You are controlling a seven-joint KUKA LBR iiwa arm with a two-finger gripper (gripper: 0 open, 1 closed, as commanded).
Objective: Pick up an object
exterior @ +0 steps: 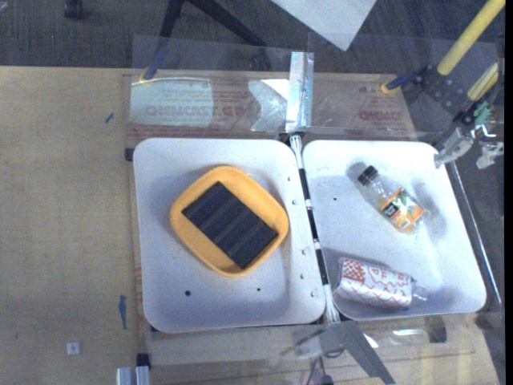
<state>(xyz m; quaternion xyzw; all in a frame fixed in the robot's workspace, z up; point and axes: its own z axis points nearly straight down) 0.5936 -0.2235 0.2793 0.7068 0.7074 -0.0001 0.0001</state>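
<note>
A small clear bottle [390,199] with a black cap and an orange label lies on its side in the right bin [457,287], toward the back. A crumpled red-and-white patterned packet [375,282] lies near that bin's front edge. In the left bin [160,295] rests a yellow-orange square dish [228,219] with a dark ribbed slab in it. My gripper [465,157] hangs over the right bin's far right corner, open, with nothing between its fingers, well away from the bottle.
A clear plastic wall [298,95] with taped sheets stands behind both bins. A yellow pole [473,26] and clamps sit at the back right. The divider between the bins [309,215] runs down the middle. Bare wooden bench [56,215] lies to the left.
</note>
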